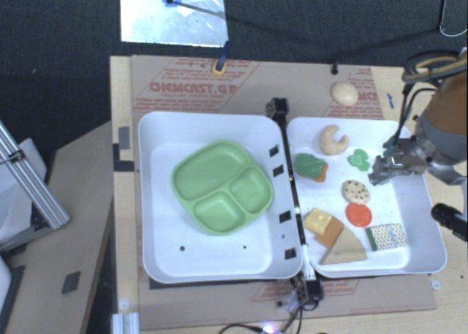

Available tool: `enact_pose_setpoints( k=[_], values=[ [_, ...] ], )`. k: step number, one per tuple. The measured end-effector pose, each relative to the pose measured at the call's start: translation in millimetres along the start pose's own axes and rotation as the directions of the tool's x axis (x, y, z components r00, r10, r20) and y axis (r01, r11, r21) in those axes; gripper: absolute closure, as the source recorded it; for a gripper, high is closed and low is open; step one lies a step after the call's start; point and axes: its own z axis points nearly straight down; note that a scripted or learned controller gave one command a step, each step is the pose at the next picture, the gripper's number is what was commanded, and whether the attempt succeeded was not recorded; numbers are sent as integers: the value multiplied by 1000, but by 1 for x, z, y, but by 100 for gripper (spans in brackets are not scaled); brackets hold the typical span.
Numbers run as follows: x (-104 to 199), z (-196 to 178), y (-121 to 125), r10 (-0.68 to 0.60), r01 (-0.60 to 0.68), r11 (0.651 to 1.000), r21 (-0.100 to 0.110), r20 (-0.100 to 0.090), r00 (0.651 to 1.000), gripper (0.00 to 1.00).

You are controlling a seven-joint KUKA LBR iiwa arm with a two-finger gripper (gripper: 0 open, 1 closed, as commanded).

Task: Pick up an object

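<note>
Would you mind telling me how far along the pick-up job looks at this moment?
Nothing looks picked yet: the croissant, cookie, red disc and cheese wedge all lie in the right bin. In hand: the tool sits over that bin's right side, near the green leaf piece. Grasping and lifting remain.

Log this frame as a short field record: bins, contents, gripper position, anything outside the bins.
left bin: green divided plate
right bin: croissant, cookie, red disc, cheese wedge, other toy foods
gripper: low over right bin's right side, nothing seen held
outside bins: egg-like piece on the cardboard
</note>
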Motion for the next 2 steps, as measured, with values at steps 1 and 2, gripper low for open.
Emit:
enact_pose_setpoints(
  k=[1,2],
  values=[
    [53,12,-5,1,-1,1000,0,1,1000,100],
    [110,4,-14,-2,2,1000,0,-1,1000,100]
  ],
)
